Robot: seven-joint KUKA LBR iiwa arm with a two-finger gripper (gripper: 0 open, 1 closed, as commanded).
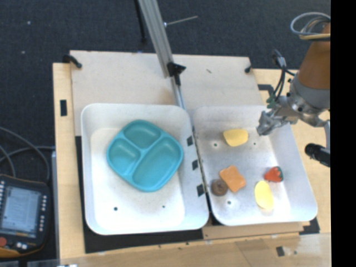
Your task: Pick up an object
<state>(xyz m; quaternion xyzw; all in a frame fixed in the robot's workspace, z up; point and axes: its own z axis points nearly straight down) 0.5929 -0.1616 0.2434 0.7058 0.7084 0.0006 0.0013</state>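
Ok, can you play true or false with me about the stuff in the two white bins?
1. The blue plate lies in the left bin. True.
2. The gripper holds the orange block. False: the block lies on the right bin floor, apart from the gripper.
3. The brown round piece sits beside the orange block. True.
4. The red piece lies on the blue plate. False: it lies in the right bin.
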